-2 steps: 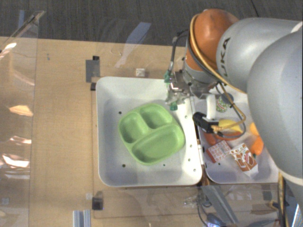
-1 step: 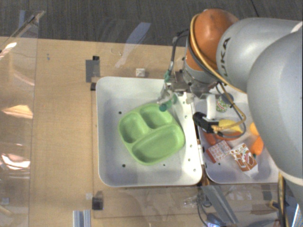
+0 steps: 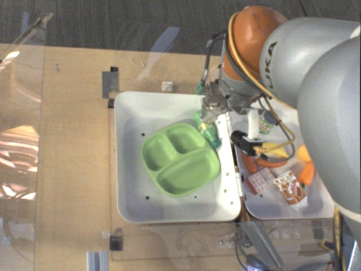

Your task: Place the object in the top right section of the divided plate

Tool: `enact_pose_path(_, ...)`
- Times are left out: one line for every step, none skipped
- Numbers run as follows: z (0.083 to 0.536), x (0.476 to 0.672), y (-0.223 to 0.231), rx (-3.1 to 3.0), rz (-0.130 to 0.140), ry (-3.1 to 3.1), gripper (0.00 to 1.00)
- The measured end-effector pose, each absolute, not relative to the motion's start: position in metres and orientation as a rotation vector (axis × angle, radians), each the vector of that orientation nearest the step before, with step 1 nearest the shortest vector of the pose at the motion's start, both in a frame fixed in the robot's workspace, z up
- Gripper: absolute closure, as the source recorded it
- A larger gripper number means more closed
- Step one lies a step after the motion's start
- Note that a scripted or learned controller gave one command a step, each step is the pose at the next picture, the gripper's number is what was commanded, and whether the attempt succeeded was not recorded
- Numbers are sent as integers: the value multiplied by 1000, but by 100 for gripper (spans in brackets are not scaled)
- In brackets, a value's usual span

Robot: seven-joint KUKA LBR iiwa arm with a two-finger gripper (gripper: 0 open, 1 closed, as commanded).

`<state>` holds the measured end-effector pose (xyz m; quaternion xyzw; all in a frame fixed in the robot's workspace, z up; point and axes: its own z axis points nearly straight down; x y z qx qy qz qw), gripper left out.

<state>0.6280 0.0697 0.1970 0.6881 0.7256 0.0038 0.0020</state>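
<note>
A green divided plate (image 3: 179,160) lies in the left white bin (image 3: 130,151), with two small sections at its far side and one large section nearer the front. My gripper (image 3: 213,113) hangs over the bin's far right corner, just beyond the plate's top right rim. Directly under it is a small green object (image 3: 210,133), which touches or overlaps that rim beside the top right section (image 3: 183,140). The arm's body hides how the gripper meets the object.
The right bin (image 3: 282,210) holds a small bottle with a green label (image 3: 265,123), a red-orange bowl (image 3: 265,164), an orange carrot-like piece (image 3: 307,173) and two red-and-white packets (image 3: 260,180) (image 3: 291,188). A small grey cube (image 3: 167,86) sits on the bench behind the left bin.
</note>
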Motion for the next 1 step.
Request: enact_pose_path(209, 626, 54, 1944, 6, 2463, 100)
